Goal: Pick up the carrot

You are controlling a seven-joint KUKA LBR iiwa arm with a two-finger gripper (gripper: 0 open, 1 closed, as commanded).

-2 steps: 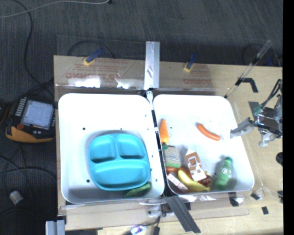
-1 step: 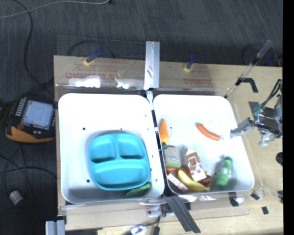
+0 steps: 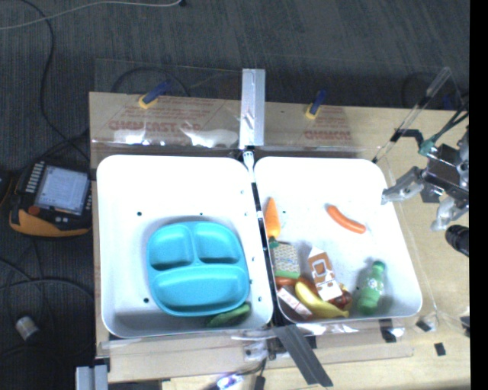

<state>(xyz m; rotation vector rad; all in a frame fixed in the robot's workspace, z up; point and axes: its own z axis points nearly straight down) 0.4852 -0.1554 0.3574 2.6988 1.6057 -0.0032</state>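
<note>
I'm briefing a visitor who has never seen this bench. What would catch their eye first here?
The big blue plate in the left bin stands out most, with a green item at its near edge. Next comes the bright clutter in the right bin: the carrot against the left wall, a sausage lying apart, and a banana, carton and green bottle along the front. The gripper sits off to the right.

This is looking like a robotics lab. Two white bins (image 3: 175,171) are sitting on a wooden bench (image 3: 427,137) above dark carpet (image 3: 61,46), with cables (image 3: 30,23) trailing.
</note>
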